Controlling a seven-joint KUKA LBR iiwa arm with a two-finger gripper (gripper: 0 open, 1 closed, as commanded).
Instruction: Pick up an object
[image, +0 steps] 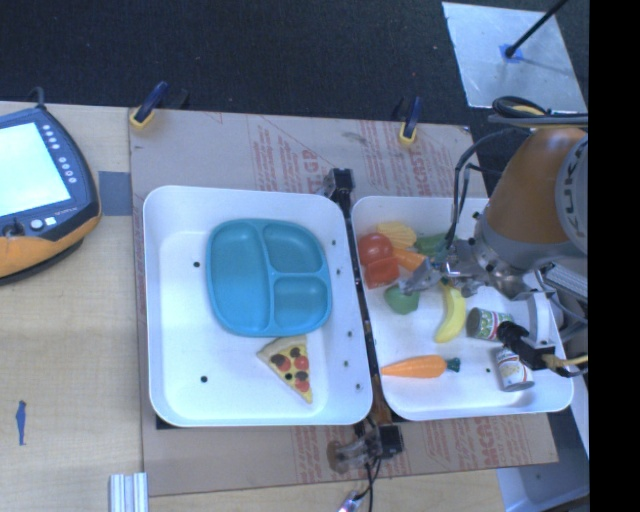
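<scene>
Over the right shallow white bin (560, 400), the gripper (432, 276) is lowered among plastic toy foods beside a green pepper (402, 298). Whether it is open or holding anything cannot be told. A reach seems in hand; closing and lifting would be called for next.

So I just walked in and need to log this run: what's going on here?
The arm's gripper is down in the right bin, among a pile of toy food beside the banana. A carrot lies nearer the front. The left bin holds a blue divided plate and a pizza slice.
</scene>
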